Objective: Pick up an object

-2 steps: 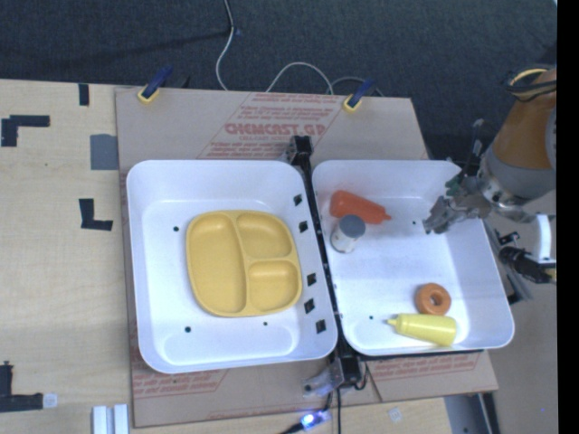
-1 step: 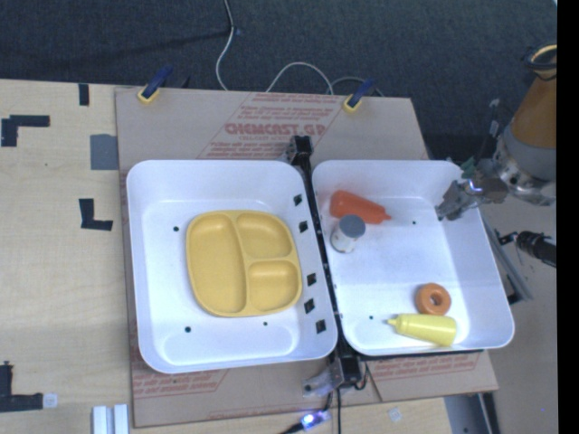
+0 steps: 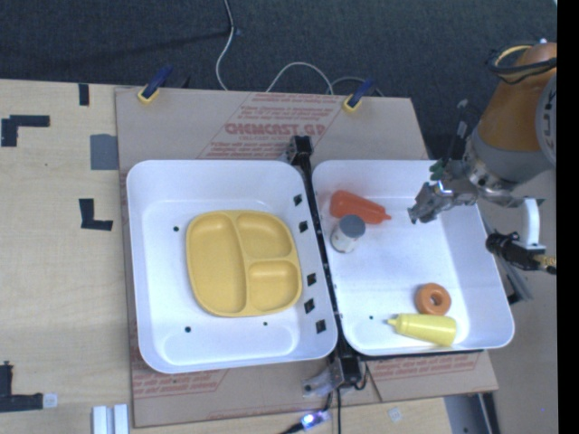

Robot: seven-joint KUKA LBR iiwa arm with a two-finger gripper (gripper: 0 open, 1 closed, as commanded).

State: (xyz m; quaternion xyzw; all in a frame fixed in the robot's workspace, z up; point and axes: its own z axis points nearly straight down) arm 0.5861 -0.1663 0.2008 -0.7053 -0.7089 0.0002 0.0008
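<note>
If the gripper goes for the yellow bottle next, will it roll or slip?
The bottle lies on its side near the bin's front wall, so a nudge would probably roll it. Its rounded, smooth-looking body may slip between fingers. The donut close by could get bumped.

The arm (image 3: 520,116) runs off the frame's right edge; its gripper's (image 3: 425,208) fingers are too small to read at right.

Glossy white plastic bins (image 3: 145,242); matt yellow plastic tray (image 3: 242,262); brown cardboard underlay (image 3: 262,134).

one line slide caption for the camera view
Gripper above right bin beside carrot; yellow tray in left bin.
</note>
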